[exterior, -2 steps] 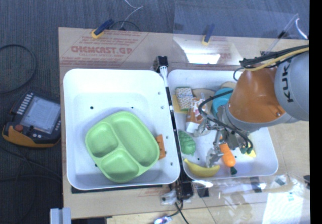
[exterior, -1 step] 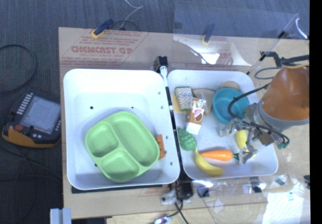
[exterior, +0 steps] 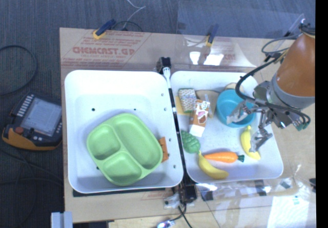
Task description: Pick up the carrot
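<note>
In the right bin, near its front, the carrot lies on its side, touching a banana just nearer. The fingers hang farther and to the right, spread open and holding nothing, above a second banana. A blue bowl sits beyond.

You've got the arm coming in from the right, orange band up top, grey wrist below. End effector points down-left w/ fingers spread apart, nothing between them. Cables loop off the wrist.
</note>
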You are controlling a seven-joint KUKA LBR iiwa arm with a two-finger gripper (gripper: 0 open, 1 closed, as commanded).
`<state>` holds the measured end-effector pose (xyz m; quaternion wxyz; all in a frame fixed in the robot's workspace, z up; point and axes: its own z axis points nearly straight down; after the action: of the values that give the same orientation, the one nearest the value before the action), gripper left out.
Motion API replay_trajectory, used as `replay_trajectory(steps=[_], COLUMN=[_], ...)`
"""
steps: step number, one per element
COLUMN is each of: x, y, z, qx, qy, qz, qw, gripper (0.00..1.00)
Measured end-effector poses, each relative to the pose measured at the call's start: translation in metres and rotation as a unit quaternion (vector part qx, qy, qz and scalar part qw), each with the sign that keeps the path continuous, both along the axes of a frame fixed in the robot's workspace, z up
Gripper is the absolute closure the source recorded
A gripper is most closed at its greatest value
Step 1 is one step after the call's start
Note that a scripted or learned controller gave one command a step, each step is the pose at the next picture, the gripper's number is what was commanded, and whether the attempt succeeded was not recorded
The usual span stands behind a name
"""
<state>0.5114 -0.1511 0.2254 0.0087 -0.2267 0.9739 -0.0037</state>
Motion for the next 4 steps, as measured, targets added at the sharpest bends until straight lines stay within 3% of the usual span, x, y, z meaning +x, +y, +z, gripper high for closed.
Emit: replay_trajectory(steps=[1, 2, 3, 4], x=[-0.006, -0.014, -0.011, -0.011], y=[0.048, 0.051, 0.053, 0.053], z=[-0.096, -0.134, -0.122, -0.122], qx=[0.0028, -0.0039, -0.0057, -0.0056], qy=[0.013, 0.005, 0.001, 0.002], qz=[0.143, 0.375, 0.375, 0.375], qw=[0.9896, 0.9271, 0.9271, 0.9271], gripper=[0.0, 0.0, 1.0, 0.0])
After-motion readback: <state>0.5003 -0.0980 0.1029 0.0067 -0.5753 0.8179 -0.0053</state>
